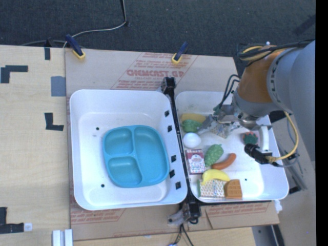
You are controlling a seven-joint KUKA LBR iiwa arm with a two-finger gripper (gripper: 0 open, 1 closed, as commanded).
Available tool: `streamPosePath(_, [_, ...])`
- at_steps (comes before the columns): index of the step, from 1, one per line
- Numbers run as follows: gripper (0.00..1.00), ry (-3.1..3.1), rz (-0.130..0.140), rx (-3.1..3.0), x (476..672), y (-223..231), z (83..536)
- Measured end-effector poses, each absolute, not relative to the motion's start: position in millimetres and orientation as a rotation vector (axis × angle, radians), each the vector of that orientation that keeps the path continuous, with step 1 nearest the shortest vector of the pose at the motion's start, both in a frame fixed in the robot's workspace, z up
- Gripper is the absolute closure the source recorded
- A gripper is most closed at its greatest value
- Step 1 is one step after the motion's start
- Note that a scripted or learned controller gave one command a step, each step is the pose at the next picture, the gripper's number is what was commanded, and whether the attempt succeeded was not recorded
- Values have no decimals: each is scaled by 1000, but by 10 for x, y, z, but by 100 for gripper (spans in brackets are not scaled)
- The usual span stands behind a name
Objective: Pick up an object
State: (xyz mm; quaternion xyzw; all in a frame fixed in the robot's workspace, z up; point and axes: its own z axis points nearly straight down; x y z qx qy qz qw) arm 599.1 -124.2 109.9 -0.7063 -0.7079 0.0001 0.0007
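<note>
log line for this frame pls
arm: over right bin | gripper: low in the bin's far part, beside yellow toy and white egg | grasp: unconfirmed | left bin: blue tray

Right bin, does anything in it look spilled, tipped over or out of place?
Nothing stands out. The right bin holds a loose jumble of toy food: a white egg, a hot dog, a banana and a small red carton lying flat. The gripper hangs over the bin's far side. The blue divided plate sits squarely in the left bin.

The bench (31, 152) carries a cardboard sheet (133, 70); on it sit the left bin (82, 106) and right bin (274, 186), side by side, touching.
</note>
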Motion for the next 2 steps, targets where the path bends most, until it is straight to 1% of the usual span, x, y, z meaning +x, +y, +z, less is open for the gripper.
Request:
streamPosePath(1, [0,-2224,-2,-2224,5595,-1093,864])
streamPosePath(2, [0,-2227,-5,-2226,5310,-1036,866])
